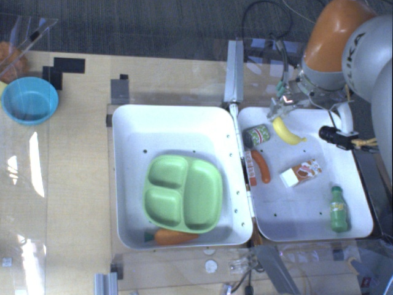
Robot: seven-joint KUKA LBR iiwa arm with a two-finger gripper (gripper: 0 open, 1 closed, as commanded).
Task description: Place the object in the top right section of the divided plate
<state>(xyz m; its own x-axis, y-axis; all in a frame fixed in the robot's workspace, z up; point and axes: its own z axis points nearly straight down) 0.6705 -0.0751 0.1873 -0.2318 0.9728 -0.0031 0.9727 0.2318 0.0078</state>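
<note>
gripper point(284, 101) hangs over the right bin's point(362, 226) far edge, jaw state impossible to tell. the banana point(287, 131) lies just below it, long axis slanting toward the bin's right edge (nothing gripped yet). the plate point(183, 193) waits in the left bin point(129, 165).

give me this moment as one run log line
gripper: over right bin far edge, by banana | grasp: none seen | divided plate: left bin, top right section bare | placement: not done

Green plate point(184, 193) — yellow banana point(287, 131) — blue bowl point(29, 99)
</note>
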